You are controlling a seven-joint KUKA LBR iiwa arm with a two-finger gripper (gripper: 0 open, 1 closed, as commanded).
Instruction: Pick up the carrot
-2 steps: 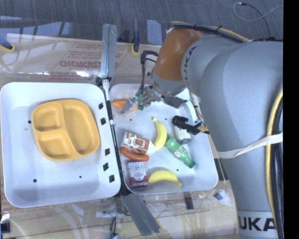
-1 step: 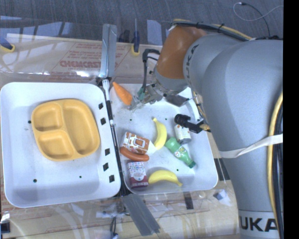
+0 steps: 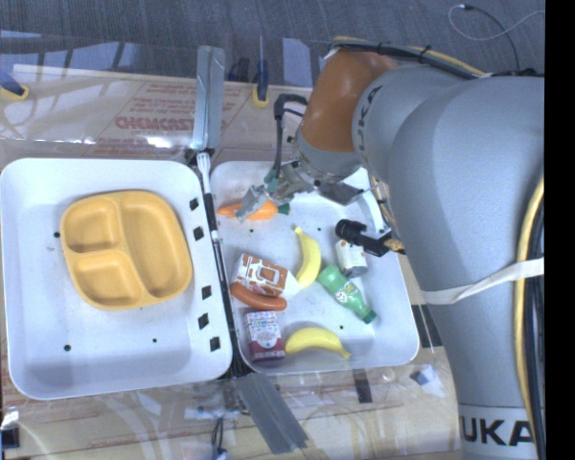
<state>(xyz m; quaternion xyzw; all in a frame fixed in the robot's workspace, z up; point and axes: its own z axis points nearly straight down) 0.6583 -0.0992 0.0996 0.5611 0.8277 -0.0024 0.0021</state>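
The carrot (image 3: 241,211), orange with a green top, lies in the back left corner of the right bin (image 3: 395,338), close to the divider between the bins. My gripper (image 3: 266,195) is down at the carrot's right end, right over its green top and touching or nearly touching it. The wrist and grey arm reach in from the right and hide the bin's back right part. The view does not show whether the carrot is gripped.
In the right bin lie two bananas (image 3: 309,257) (image 3: 316,341), a green bottle (image 3: 347,293), a small can (image 3: 351,258), a printed carton (image 3: 260,274), a sausage (image 3: 259,300) and a red jar (image 3: 264,336). A yellow divided plate (image 3: 125,247) sits in the left bin (image 3: 38,353).
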